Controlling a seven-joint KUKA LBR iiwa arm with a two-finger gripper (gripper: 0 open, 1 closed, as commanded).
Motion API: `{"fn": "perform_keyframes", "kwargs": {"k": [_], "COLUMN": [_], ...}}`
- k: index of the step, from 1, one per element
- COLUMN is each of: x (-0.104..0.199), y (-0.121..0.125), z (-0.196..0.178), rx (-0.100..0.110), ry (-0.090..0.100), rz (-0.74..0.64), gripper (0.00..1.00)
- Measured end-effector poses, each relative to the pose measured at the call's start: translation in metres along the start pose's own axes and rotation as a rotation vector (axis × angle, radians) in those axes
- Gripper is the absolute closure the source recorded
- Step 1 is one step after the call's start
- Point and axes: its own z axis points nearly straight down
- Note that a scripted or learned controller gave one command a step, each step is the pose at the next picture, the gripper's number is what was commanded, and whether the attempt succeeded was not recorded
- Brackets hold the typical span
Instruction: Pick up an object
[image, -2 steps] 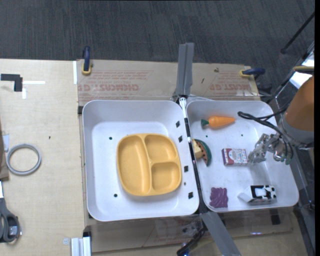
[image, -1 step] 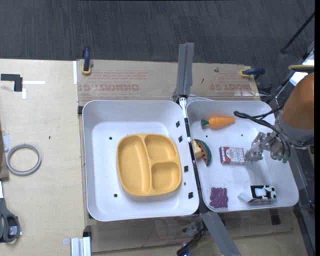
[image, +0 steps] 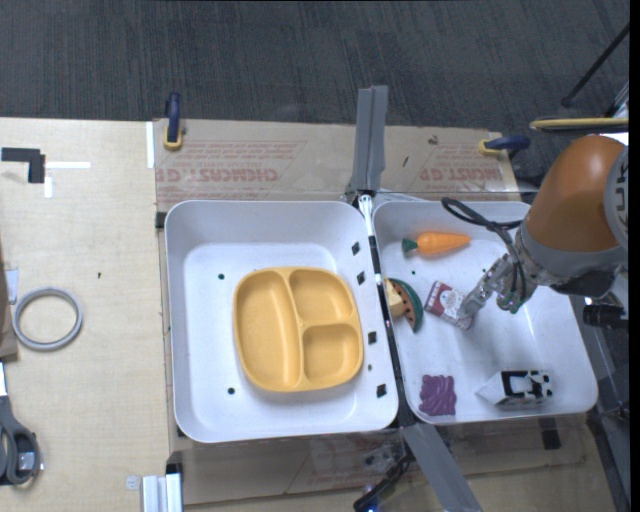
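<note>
claw (image: 478, 302) perhaps touching red packet (image: 446, 301), mid right bin (image: 560, 345)

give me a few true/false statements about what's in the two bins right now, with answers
1. The yellow divided plate lies in the left bin. True.
2. The toy carrot sits in the left bin. False: it lies near the far side of the right bin.
3. The gripper is over the right bin, close to a small red and white packet. True.
4. The purple grapes lie on the plate. False: they are at the near edge of the right bin.
5. A roll of tape lies on the bench left of both bins. True.
</note>
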Motion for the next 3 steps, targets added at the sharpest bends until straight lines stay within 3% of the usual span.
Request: {"fn": "perform_keyframes", "kwargs": {"k": [1,2,3], "x": [0.015,0.015,0.052], "y": [0.022,0.022,0.037], "z": [-0.185,-0.184,-0.167], "rx": [0.002,0.003,0.004], "ry": [-0.002,-0.001,0.000], "rz": [0.607,0.607,0.477], "gripper": [1.00,0.00,0.00]}}
